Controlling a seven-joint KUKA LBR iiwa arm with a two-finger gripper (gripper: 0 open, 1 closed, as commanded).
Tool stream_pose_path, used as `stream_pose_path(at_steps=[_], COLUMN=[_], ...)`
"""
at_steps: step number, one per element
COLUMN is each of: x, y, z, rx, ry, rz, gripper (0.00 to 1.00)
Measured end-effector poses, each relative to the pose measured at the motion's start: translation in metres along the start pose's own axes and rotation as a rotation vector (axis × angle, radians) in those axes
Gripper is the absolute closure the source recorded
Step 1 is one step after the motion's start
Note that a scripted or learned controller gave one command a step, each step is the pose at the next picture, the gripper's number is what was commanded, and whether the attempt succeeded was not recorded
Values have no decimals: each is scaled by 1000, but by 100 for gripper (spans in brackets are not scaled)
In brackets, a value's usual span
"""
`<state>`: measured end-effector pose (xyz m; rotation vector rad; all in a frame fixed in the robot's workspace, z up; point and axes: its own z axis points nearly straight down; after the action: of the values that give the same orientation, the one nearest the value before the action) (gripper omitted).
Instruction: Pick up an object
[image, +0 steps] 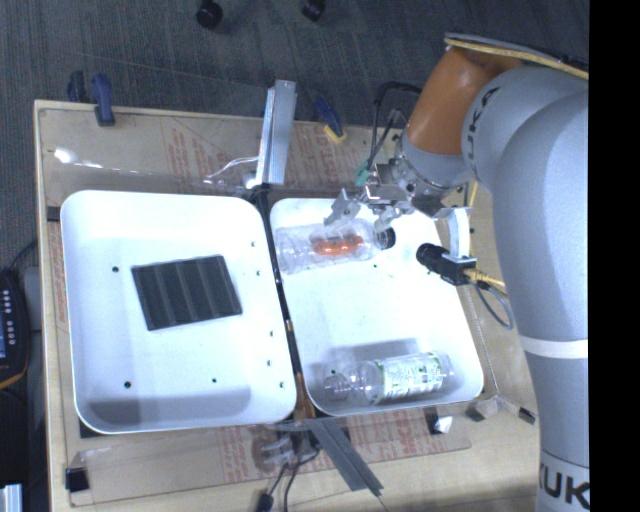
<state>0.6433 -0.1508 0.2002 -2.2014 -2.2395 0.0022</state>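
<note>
- The two shallow white plastic bins (90, 215) look smooth with a soft sheen.
- The dark ribbed rectangular mat (187, 291) looks matt.
- The clear plastic bottle with a pale label (392, 377) is glossy.
- The crinkled clear plastic packet with orange contents (328, 246) glints.
- The pale wooden bench board (150, 135) looks dull.

We see the gripper (362, 205) over the right bin's (455, 300) far edge | clear packet with orange contents (328, 246) just below it | plastic bottle (392, 377) near front wall | dark ridged pad (187, 291) in left bin (90, 340)
</note>
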Motion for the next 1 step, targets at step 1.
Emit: stream_pose_path(at_steps=[1], x=[-22], y=[9], z=[73], rx=[-1], ry=[1], rz=[5], gripper=[0])
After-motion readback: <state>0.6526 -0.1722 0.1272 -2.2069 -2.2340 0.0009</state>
